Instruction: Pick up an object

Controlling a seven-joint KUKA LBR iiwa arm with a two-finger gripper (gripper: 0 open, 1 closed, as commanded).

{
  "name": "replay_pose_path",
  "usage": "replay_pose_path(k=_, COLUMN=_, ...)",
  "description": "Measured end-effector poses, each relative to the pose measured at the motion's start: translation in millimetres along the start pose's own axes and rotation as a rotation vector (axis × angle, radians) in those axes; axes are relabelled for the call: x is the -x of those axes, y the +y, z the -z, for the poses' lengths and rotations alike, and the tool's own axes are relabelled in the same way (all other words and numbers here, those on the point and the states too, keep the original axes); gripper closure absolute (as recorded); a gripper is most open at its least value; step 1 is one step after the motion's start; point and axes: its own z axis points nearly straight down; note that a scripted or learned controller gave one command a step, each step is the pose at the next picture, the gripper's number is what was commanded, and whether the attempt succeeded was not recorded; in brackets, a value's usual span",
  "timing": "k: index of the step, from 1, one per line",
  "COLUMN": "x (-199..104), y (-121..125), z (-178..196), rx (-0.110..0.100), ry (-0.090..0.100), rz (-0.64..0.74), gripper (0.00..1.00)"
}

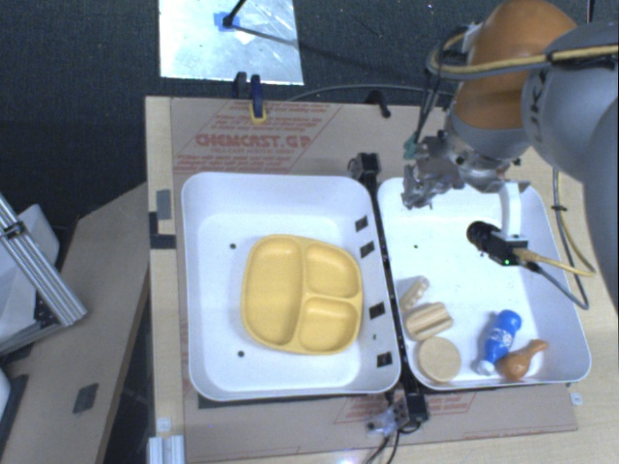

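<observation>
One small blue bottle (498, 337) with white cap, lying in right bin (571, 341); gripper (419, 193) state unclear.

Yellow divided plate (301, 294), blue bottle (496, 337), white bins (213, 288)

Probably a robotics lab: cardboard-topped bench (290, 129), two white bins (280, 201), aluminium framing (39, 269), loose cables (571, 259).

Brown cardboard sheet (253, 131) under two white bins (208, 259) — foil square (230, 27) beyond, aluminium rail (39, 269) at left
</observation>
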Motion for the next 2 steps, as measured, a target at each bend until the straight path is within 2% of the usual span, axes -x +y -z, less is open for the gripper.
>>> replay_pose_path(k=1, x=-56.3, y=12.4, z=-15.8, rx=-0.001, ry=0.0, rz=-0.001, gripper=1.0)
replay_pose_path(k=2, x=-104.6, y=28.7, z=-8.9, rx=0.001, ry=0.001, rz=-0.001, gripper=1.0)
